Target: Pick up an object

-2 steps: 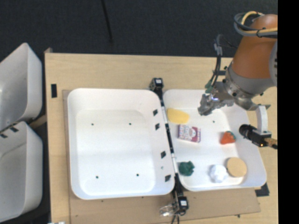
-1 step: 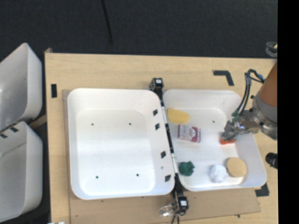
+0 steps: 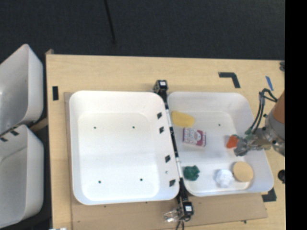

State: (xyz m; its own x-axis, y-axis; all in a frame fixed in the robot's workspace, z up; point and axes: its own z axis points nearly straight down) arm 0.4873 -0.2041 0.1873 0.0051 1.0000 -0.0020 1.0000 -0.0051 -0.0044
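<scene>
- Dark floor [image 3: 144, 18] surrounds the pale wooden worktop [image 3: 120, 71]; white moulded containers [image 3: 17, 128] stand far left of the tool [image 3: 241, 146].
- The left shallow white bin [image 3: 120, 99] lies well left of the tool.
- In the right shallow white bin [image 3: 211, 99]: a yellow soft lump [image 3: 183, 119], a pink-patterned packet [image 3: 194, 137] and a green crumpled piece [image 3: 191, 172], all left of the tool.
- A small orange object [image 3: 232, 141] touches the tool's tip; whether it is gripped, I cannot tell.
- A white crumpled ball [image 3: 223, 177] and tan round disc [image 3: 243, 172] sit just below the tool.
</scene>
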